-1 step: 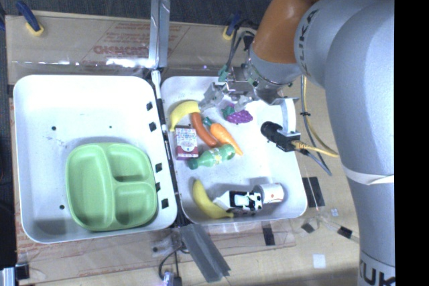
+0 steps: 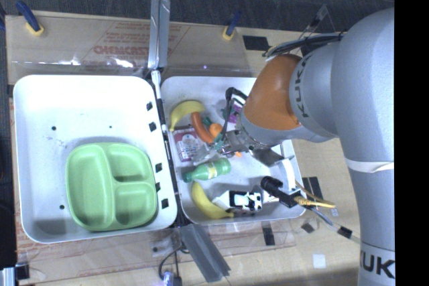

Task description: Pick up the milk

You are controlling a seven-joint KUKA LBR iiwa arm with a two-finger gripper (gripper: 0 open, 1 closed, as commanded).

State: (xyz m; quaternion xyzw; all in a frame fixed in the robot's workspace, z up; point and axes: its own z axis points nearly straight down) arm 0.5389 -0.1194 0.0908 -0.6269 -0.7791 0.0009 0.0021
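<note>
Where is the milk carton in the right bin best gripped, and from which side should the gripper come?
Probably across its narrow middle, coming straight down from above. The milk carton lies flat on its side, long axis running along the right bin's near wall, with a banana close at one end, so end-on approaches look crowded and the wall side tight.

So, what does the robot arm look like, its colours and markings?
The arm is smooth, rounded and grey, with an orange band above the wrist. Black KUKA lettering sits beside the band and again lower on the arm. Thin dark cables arch over the wrist.
</note>
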